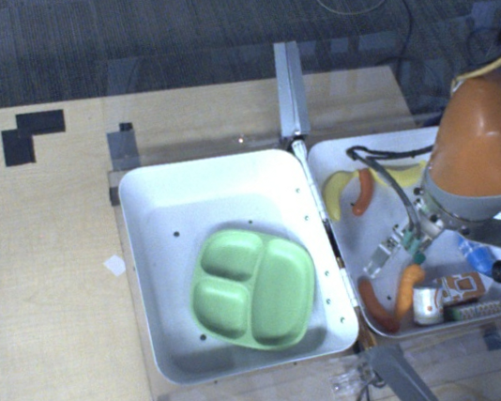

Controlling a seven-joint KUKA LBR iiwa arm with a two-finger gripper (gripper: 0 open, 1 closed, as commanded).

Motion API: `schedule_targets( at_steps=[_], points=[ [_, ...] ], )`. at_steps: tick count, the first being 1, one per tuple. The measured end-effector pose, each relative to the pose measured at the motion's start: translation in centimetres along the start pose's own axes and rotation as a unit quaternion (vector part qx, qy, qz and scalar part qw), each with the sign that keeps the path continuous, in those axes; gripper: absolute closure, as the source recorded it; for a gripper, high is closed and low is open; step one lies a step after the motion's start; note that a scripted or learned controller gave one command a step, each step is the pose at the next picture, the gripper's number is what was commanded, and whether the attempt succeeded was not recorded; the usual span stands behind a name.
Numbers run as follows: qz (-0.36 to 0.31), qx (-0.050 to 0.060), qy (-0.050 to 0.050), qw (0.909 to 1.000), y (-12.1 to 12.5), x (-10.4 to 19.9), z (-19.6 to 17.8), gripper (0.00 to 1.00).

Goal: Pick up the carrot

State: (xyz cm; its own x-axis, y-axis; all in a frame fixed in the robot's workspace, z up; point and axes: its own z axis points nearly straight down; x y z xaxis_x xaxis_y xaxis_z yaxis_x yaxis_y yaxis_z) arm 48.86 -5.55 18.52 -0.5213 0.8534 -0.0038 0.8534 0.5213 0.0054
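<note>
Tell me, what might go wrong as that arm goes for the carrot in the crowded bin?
The carrot lies packed between a sausage and a can, so the gripper hovering just above could nudge or snag a neighbour instead. The carrot also sits near the right bin's front wall, so it may slip away against it.

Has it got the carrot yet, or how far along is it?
Not yet. Done: the arm has reached over the right bin. In hand: its claw hovers just above the carrot. Left: the carrot lies on the bin floor, so gripping and lifting remain.
</note>
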Motion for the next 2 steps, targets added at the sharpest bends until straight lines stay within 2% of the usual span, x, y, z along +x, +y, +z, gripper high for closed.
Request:
schedule_targets(
  at_steps=[1, 2],
  points=[
    [-0.032, -0.003, -0.002, 0.9995, -2.9, -5.0, 9.6, 0.00],
    [-0.033, -0.007, -0.005, 0.9994, -2.5, -5.1, 8.3, 1.00]
  ],
)
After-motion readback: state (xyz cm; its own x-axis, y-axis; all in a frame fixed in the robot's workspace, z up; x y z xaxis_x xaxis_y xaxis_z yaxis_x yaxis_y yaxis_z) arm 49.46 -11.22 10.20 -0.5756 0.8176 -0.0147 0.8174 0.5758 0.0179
